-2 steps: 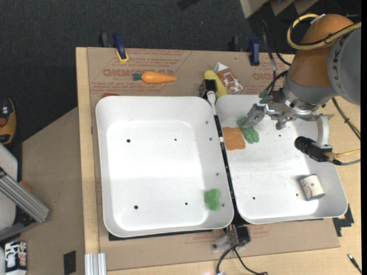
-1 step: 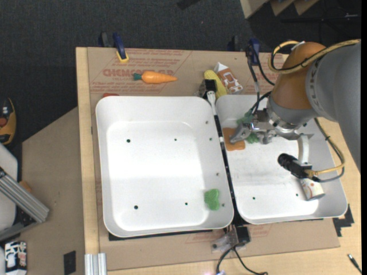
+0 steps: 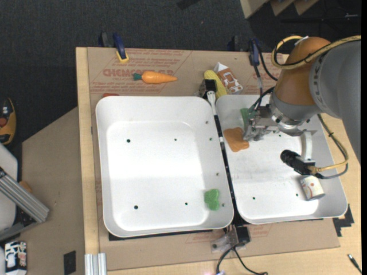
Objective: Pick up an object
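I see my bench (image 3: 86,153) through one camera fixed high above it, looking down at a slant. Both white bins sit mid-frame, the left bin (image 3: 114,113) and the right bin (image 3: 330,202), with dark floor across the top. My arm (image 3: 321,73) enters from the right edge.

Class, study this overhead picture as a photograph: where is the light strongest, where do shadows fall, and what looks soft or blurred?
In the camera view, the left bin is brightest, its floor nearly washed out toward the front; soft shadow lies along its far inner wall; the right bin looks greyer under the arm; the gripper beside the orange object is soft, with fine detail lost; the dark floor shows little texture.
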`<state>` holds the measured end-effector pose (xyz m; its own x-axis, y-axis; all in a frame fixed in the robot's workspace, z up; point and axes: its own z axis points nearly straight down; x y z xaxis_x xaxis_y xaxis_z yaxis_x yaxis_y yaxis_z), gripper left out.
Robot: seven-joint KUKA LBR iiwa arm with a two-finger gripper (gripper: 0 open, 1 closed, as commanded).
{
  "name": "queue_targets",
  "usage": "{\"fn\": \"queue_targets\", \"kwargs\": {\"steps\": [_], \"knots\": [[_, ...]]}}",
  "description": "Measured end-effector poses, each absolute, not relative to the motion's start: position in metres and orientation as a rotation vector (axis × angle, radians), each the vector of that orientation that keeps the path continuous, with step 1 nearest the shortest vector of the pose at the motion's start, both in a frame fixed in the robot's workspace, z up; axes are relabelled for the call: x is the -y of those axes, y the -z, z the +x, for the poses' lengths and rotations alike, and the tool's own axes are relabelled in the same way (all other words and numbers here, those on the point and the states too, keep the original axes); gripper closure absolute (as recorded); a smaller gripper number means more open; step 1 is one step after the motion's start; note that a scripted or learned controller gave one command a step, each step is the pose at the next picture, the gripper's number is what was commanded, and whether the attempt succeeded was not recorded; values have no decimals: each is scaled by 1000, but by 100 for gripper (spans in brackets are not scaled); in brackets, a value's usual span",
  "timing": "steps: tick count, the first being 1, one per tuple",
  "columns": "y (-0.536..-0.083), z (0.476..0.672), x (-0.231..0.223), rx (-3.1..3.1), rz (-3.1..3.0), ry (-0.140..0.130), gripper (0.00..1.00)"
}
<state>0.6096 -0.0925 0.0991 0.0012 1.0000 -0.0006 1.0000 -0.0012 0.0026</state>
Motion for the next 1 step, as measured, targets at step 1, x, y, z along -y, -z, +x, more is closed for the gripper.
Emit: {"fn": "queue_targets", "kwargs": {"steps": [1], "knots": [[-176, 645, 231, -2199, 2219, 0, 100]]}}
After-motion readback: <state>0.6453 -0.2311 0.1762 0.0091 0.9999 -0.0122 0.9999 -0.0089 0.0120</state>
